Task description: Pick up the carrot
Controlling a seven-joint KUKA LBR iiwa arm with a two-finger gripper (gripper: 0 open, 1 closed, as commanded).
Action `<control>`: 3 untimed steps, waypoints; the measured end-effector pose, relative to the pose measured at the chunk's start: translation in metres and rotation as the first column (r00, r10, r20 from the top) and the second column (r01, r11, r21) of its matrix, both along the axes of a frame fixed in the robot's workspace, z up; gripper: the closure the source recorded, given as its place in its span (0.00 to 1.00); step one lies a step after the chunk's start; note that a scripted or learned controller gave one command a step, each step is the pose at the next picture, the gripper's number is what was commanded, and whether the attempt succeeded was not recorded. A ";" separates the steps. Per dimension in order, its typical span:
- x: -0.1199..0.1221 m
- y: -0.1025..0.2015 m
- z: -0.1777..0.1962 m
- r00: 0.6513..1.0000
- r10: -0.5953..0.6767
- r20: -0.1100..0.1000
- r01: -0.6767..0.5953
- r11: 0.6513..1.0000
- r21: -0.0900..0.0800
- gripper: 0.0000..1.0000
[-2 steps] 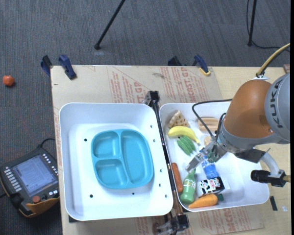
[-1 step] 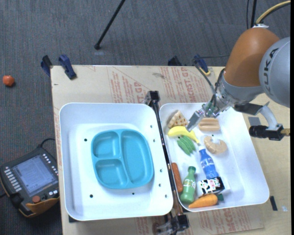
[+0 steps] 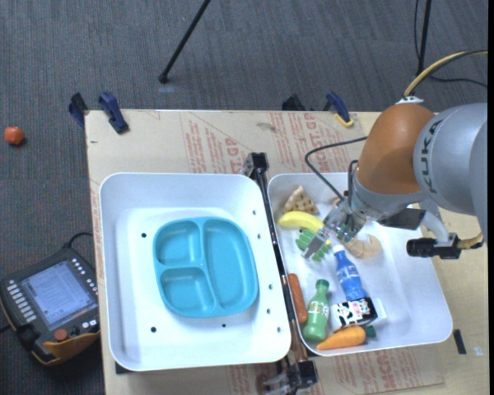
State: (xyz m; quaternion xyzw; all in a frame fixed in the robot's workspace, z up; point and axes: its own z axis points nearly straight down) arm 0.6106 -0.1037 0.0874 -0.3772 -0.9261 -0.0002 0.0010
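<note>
The carrot [image 3: 342, 339] lies at the near edge of the right bin [image 3: 420, 303]. Crowded just beyond the carrot are a green bottle [image 3: 316, 311], a black-and-white carton [image 3: 354, 310] and a blue bottle [image 3: 348, 276]. The gripper [image 3: 317, 244] hovers farther off by the banana [image 3: 300, 219] (whether its jaws are parted, I cannot tell).
</note>
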 end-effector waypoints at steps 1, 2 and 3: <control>-0.105 0.020 0.000 0.954 0.300 0.000 -0.300 0.954 0.001 0.00; 0.010 0.000 0.001 0.854 0.521 -0.005 -0.521 0.854 0.005 0.00; -0.054 -0.042 0.000 0.790 0.613 0.002 -0.613 0.790 -0.001 0.00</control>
